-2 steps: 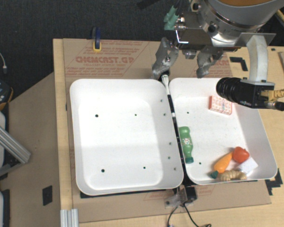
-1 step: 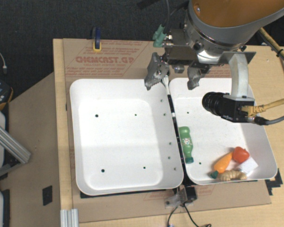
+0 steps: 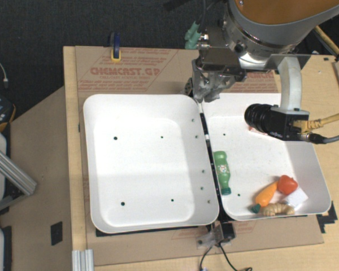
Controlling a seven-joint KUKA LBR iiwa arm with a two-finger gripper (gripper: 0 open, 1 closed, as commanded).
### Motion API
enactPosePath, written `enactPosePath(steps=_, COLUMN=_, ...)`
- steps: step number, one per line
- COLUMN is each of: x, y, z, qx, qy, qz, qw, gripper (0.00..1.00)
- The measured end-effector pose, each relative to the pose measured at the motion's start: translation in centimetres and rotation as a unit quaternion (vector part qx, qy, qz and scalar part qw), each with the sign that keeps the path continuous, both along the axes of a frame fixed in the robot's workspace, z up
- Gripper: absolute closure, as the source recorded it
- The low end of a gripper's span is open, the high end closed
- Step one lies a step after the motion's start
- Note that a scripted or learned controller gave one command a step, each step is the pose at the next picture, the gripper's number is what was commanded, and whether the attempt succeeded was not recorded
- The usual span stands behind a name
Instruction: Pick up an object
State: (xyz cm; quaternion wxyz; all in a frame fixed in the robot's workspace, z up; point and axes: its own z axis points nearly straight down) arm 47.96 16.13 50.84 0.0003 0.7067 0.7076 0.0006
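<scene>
My gripper [image 3: 205,91] hangs over the back edge of the bench where the two bins meet, above the far corner of the right bin [image 3: 322,176]. Nothing shows between its fingers. A green bottle [image 3: 221,172] lies in the right bin against its left wall. At the bin's front right corner sit an orange carrot-like piece [image 3: 265,195], a red piece [image 3: 287,184], a tan knobbly piece [image 3: 277,209] and a small white flat piece [image 3: 297,197]. All of these lie well in front of the gripper.
The left bin [image 3: 99,114] stands beside the right one, and a dark ridge [image 3: 206,140] marks their shared edge. A black cylindrical camera unit [image 3: 271,120] on a white bracket hangs over the right bin. Brown cardboard [image 3: 130,66] lies under both bins.
</scene>
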Motion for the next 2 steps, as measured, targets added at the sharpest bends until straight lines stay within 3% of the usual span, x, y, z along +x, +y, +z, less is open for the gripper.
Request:
enactPosePath(steps=1, x=-0.1, y=6.7, z=1.6, qx=0.0014, qy=-0.001, qz=0.003, qw=1.0000, gripper=1.00)
enactPosePath(steps=2, x=0.0, y=6.3, z=2.7, qx=0.0009, qy=-0.001, qz=0.000, qw=1.0000, gripper=1.00)
